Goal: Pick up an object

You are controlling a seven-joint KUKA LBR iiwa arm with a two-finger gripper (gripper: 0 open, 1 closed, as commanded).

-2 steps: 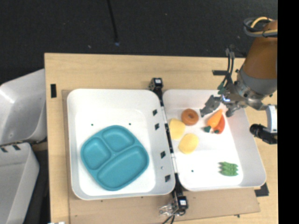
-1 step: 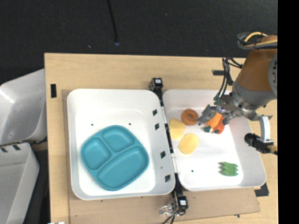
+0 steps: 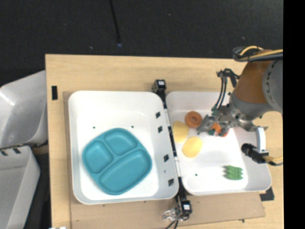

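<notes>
My gripper (image 3: pixel 213 126) hangs low over the upper middle of the right bin (image 3: pixel 252 182), coming in from the right under the arm's orange band (image 3: pixel 250 82). A small orange piece (image 3: pixel 218 127) sits right at the gripper's tip; whether it is held is hidden. An orange ring-shaped toy (image 3: pixel 193 119) lies just left of the gripper. Further left are a pale yellow object (image 3: pixel 179 131) against the bin's left wall and a rounder yellow one (image 3: pixel 191 147) below it. A green toy (image 3: pixel 233 172) lies near the bin's front right.
The left bin (image 3: pixel 78 109) holds a blue divided plate (image 3: pixel 117 160). A black clip-studded divider (image 3: pixel 167 142) runs between the bins. Cables (image 3: pixel 223 87) trail from the wrist above the right bin. White bare floor lies between the yellow objects and the green toy.
</notes>
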